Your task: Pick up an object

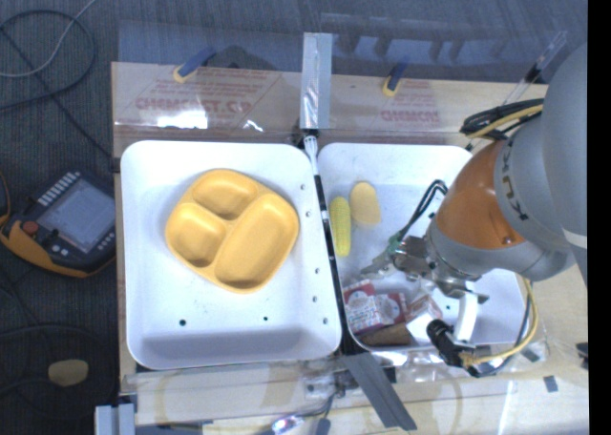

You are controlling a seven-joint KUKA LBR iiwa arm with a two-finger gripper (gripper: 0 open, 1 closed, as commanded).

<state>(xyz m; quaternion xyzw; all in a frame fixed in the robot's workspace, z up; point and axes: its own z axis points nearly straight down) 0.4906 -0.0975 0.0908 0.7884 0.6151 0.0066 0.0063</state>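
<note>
Objects to pick from are all sitting in the right bin [329, 161]: a corn cob [339, 224] standing lengthwise along the bin's left wall, a pale yellow potato-looking thing [365, 203] just beside it, and a crinkly red-and-white snack packet [374, 309] with a dark brown piece [387, 333] touching its lower edge. The end effector [420, 266] is down low in that same bin, hanging off the grey arm [558, 176] with its orange band [482, 199], which comes in from the right. Honestly can't tell whether it's open or closed, the wrist hardware and cables [496, 352] cover that whole area, and I don't see anything clearly caught in it. Relative to the end effector, the packet is just below and a bit to the left, close enough that it might be touching, but I can't say for sure. The corn cob and the potato thing are up and to the left of it, near but apart. Way off to its left, in the other bin [138, 261], there's a yellow three-compartment plate [231, 229] lying flat roughly in the middle. Both bins sit on the tabletop [191, 90], which has a clear plastic sheet and a couple of yellow-and-blue clips along its far edge. Further left of everything, on the carpet, is a teach pendant [65, 223] with an orange body.
</note>
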